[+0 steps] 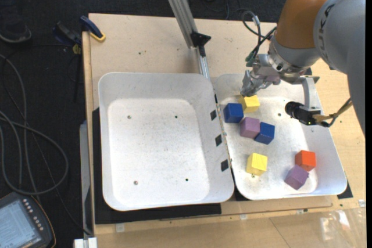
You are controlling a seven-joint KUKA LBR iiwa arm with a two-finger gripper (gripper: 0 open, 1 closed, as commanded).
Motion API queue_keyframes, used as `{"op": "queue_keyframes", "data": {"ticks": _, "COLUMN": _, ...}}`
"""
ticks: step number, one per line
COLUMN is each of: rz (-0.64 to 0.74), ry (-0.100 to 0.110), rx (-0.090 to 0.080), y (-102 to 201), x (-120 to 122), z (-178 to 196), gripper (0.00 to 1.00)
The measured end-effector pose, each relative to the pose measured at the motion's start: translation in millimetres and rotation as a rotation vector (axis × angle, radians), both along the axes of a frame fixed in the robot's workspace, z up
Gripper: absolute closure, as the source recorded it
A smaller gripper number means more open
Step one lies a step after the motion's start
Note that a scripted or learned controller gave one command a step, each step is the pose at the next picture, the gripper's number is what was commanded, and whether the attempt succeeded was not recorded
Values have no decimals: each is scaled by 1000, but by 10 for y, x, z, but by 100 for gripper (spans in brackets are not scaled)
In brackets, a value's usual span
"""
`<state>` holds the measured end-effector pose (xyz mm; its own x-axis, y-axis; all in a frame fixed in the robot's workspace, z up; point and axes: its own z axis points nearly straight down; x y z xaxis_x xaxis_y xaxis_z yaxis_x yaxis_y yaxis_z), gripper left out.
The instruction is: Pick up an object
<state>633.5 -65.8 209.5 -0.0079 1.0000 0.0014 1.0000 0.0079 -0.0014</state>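
While you watch from above, the gripper (251,90) sits low over the far part of the right bin (325,180), just above a yellow cube (251,103); whether it is open or closed you cannot tell. Beside that cube lies a blue cube (233,112); just nearer sit a purple cube (250,126) and a second blue cube (265,133). Nearer still you see another yellow cube (257,163), an orange cube (306,159) and a purple one (296,176). To the left lies the left bin (116,87) on the tabletop (145,38).
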Motion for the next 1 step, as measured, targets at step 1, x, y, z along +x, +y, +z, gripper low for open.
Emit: {"op": "queue_keyframes", "data": {"ticks": 1, "rz": 1, "ry": 1, "rx": 1, "y": 577, "x": -130, "z": -10, "gripper": 100}}
